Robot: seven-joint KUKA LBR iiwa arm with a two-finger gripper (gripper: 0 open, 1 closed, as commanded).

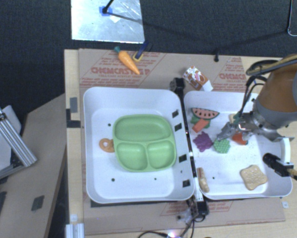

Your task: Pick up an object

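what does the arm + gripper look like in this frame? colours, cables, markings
The arm is rounded, with an orange-tan band above a grey wrist section. Thin dark cables loop along its upper left side. The gripper is dark grey metal, narrow and tapered toward the tip, with a small bright spot near its base. No lettering or logos are legible at this resolution.

Arm enters from the right edge, orange band uppermost, grey wrist angled down and to the left, with the gripper low over the right side of the bench, its metal fingers pointing left and downward.
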